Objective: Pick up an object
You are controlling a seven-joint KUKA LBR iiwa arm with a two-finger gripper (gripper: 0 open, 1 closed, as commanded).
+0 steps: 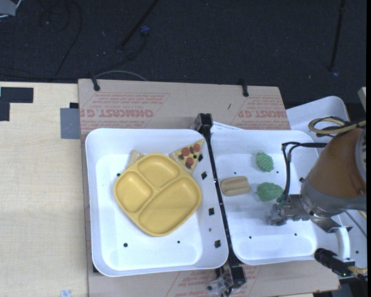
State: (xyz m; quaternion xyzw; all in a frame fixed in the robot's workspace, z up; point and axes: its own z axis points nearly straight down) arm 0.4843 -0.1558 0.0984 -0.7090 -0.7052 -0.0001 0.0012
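Found the gripper [283,215] low inside the right bin [278,257], at the lower right of the frame, below the arm's orange band [334,166]. Could not tell whether its jaws stood apart or together: too dark and too small there to make out. Saw nothing clearly held.

Noted three small things in that bin. Placed a lower green piece [269,192] just up and left of the gripper, very near it, perhaps touching, though could not settle that. Placed a tan oblong block [235,185] just left of that green piece, and an upper green piece [264,161] further toward the top of the bin, apart from both.

Noted in the left bin [91,197] a yellow divided plate [157,194] lying flat at the middle, with a pizza-slice toy [190,154] at its upper right edge, close to the divider between the bins. Both well apart from the gripper.

Judged the step in hand to be the reach or descent onto a target, most likely the lower green piece, with the grasp itself not yet shown done. Judged the next move to call for centring over that piece, up and left of the present spot, closing squarely on it, then lifting straight up. Reckoned the small rounded piece could slip aside, or nudge the tan block beside it, if caught off-centre.
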